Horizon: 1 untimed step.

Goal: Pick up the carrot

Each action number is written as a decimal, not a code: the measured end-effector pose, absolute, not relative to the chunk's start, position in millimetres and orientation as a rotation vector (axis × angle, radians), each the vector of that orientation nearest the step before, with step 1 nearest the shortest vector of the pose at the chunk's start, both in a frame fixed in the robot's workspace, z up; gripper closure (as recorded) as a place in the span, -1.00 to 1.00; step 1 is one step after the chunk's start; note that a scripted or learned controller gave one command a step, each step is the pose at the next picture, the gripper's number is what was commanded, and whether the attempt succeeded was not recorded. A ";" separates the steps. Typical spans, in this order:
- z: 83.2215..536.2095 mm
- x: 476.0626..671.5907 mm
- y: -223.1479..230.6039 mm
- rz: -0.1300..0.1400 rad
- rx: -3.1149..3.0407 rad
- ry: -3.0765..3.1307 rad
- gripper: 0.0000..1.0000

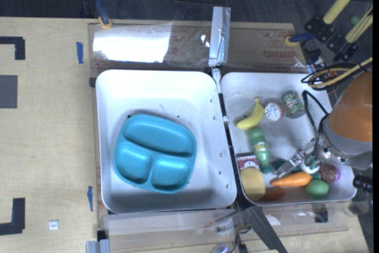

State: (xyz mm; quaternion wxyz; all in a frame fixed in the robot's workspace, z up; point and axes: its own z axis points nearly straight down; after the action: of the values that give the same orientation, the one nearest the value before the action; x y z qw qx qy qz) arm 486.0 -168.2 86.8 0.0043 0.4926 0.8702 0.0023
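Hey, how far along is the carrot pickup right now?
Done: the arm has reached into the right bin, and its tool sits just above the carrot. In hand: nothing visibly; the carrot lies on the bin floor between the green bottle and a green fruit. Left: grip and lift.

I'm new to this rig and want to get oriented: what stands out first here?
The big blue tray lying in the left bin catches the eye first. Next is the clutter of toy food in the right bin: a banana near the top and the carrot near the bottom edge. The gripper sits just above the carrot, with the arm's orange band at the right.
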 end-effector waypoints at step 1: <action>87.3 482.1 -128.2 0.003 1.713 2.623 -1.00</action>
State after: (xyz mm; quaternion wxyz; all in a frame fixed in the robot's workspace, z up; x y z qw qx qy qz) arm 482.1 -128.2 87.3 0.0043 0.5466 0.8374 0.0010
